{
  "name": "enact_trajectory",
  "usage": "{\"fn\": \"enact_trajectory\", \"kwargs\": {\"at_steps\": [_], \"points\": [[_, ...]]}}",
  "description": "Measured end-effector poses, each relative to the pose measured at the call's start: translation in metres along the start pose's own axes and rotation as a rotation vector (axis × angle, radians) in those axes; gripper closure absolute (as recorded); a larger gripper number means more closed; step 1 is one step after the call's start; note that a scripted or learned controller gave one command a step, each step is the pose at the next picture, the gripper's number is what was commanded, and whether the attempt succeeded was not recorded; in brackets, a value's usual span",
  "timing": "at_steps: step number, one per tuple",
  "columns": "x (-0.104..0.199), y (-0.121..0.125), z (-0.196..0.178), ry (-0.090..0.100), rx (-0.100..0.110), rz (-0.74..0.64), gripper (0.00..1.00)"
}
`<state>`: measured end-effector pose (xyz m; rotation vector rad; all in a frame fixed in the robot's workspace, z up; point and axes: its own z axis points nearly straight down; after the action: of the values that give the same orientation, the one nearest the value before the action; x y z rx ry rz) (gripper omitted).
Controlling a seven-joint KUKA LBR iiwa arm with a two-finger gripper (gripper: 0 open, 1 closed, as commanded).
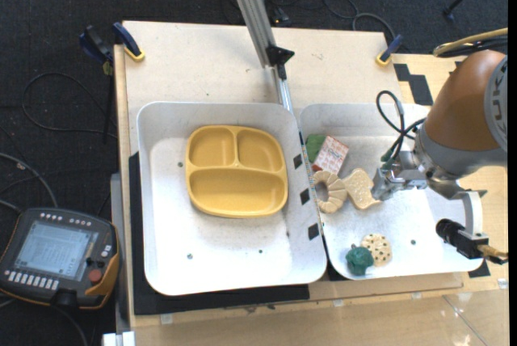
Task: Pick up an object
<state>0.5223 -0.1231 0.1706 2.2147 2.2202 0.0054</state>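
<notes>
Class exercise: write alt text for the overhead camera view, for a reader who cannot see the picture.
A grey and orange robot arm reaches in from the right, its tool low over a tan toy food piece in the right white bin. That bin also holds a red packet, a cookie and a green piece. The left white bin holds a yellow divided tray.

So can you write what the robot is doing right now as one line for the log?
task: pick up object | gripper: over right bin, beside tan toy | yellow tray: in left bin | grasp: not seen
</notes>
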Motion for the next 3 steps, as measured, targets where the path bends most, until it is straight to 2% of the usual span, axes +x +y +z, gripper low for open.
{"fn": "enact_trajectory", "kwargs": {"at_steps": [2, 3], "points": [[0.002, 0.011, -0.114, 0.000, 0.000, -0.001, 1.00], [0.060, 0.031, -0.099, 0.003, 0.006, -0.006, 1.00]]}}
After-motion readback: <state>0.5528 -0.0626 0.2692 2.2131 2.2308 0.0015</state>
